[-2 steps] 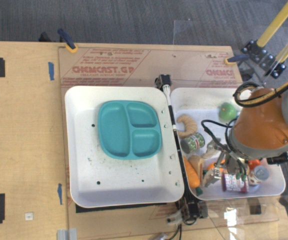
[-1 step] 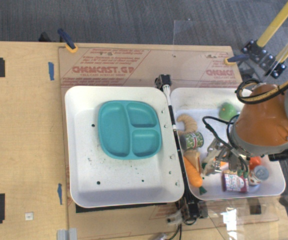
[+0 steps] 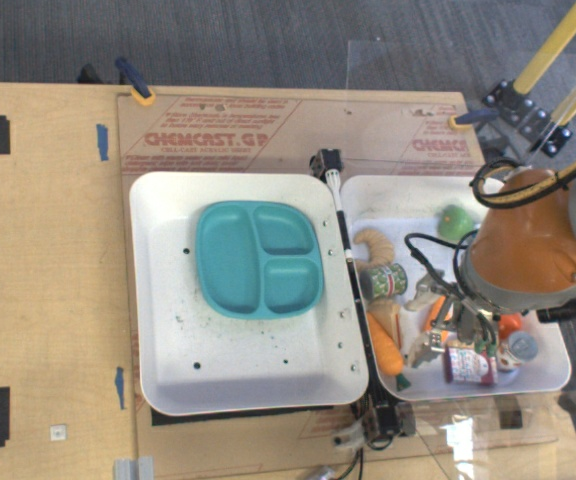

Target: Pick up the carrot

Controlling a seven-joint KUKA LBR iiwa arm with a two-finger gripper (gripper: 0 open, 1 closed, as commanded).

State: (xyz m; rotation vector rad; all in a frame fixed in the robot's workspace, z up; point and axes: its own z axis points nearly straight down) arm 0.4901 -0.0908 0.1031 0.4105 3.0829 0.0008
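Note:
The carrot [image 3: 386, 342] is an orange taper lying along the left wall of the right bin [image 3: 408, 196], near its front corner, with a bit of green at its front end. My gripper [image 3: 436, 320] hangs low over the right bin's middle, just right of the carrot and apart from it. The arm's orange band [image 3: 528, 243] and cables hide the gripper's top. Nothing shows as lifted off the bin floor.
A green-labelled can [image 3: 386, 281] and a tan curved toy [image 3: 373, 242] lie just behind the carrot. A green ball [image 3: 456, 220] sits further back. A purple-labelled bottle [image 3: 468, 366] lies under the gripper. The left bin [image 3: 158, 298] holds a teal divided plate [image 3: 260, 258].

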